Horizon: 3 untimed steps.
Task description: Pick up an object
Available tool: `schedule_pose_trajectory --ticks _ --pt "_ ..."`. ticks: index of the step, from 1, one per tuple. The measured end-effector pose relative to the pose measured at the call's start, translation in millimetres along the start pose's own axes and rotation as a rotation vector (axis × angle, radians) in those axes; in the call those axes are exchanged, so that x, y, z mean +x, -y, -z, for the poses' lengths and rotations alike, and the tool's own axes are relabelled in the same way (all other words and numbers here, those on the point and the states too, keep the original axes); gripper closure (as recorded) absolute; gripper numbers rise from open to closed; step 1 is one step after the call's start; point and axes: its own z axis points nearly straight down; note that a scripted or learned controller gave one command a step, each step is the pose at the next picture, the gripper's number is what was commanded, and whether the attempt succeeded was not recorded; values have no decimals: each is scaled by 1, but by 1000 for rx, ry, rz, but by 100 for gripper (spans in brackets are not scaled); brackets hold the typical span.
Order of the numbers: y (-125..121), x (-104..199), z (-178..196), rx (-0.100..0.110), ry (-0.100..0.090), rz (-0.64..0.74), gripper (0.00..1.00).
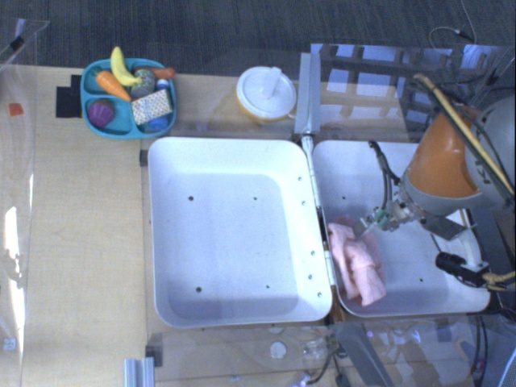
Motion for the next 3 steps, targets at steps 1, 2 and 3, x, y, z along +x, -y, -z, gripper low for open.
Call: schedule_pose_trajectory --ticks 1,2,3 --pt "-78 -32 -4 6 -3 -298 0" --pt "-16 -15 -1 4 -1 -207 0" --pt "20 -7 0 -1 1 -107 0"
